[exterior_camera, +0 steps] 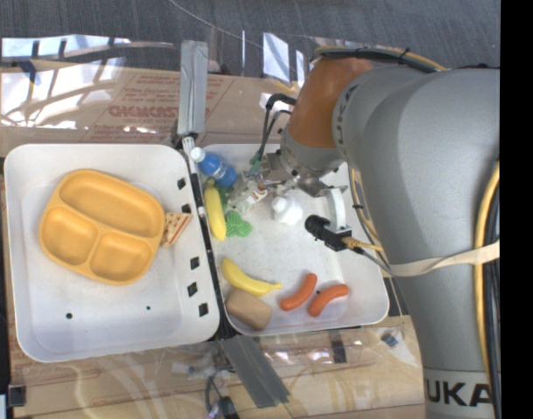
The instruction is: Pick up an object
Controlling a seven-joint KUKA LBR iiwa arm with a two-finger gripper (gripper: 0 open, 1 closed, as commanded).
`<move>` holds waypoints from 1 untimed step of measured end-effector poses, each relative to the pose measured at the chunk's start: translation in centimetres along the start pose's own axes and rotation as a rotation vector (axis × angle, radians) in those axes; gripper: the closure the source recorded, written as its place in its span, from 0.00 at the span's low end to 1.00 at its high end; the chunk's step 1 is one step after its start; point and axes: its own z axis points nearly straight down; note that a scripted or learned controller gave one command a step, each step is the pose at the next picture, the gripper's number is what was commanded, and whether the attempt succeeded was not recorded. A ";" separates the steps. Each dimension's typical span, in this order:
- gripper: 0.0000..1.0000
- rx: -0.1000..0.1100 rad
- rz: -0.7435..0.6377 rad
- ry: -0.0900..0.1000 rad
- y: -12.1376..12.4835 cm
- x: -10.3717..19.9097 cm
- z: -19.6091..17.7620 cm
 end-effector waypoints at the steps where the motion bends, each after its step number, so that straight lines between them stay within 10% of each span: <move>1: 0.00 0.011 -0.178 0.003 -0.3 -1.1 0.1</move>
